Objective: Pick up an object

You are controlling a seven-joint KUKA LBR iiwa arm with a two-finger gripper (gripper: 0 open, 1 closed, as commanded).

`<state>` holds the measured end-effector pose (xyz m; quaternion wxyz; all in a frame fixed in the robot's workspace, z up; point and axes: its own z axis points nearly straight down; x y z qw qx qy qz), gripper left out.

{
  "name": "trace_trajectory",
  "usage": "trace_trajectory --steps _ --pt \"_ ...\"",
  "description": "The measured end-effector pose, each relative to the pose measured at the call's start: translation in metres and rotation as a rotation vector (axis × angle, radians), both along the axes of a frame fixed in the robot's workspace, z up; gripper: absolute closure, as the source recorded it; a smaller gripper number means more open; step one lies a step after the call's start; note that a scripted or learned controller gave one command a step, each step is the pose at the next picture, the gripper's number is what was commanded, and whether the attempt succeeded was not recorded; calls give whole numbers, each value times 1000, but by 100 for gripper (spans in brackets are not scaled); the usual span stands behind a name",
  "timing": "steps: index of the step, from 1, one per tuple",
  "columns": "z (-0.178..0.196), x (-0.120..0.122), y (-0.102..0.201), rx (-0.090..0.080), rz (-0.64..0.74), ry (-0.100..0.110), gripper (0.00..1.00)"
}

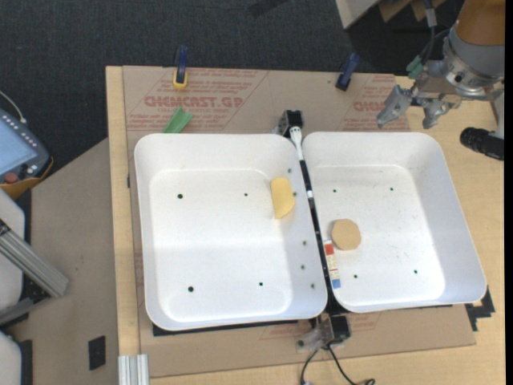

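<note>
Fingers of the tool (412, 110) are spread apart, nothing gripped, above the right bin's (449, 184) far rim. A round tan disc (346, 235) is seen in that bin; a yellow piece (281, 197) in the left bin (160, 239).

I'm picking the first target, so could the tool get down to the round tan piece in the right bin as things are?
Probably yes. The round tan piece lies alone on the right bin floor, nothing over it, and the tool hangs above that bin's far rim, fingers apart.

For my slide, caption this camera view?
Open tool above right bin's rim; tan disc inside.
</note>
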<state>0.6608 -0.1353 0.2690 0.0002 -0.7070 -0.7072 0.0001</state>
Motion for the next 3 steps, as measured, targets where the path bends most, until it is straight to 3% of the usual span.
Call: trace_trajectory --steps 1,2,3 --pt "11 1 0 -1 1 -3 100" --pt "62 -56 13 1 -1 -2 100" --pt "205 -126 60 0 6 -20 100"
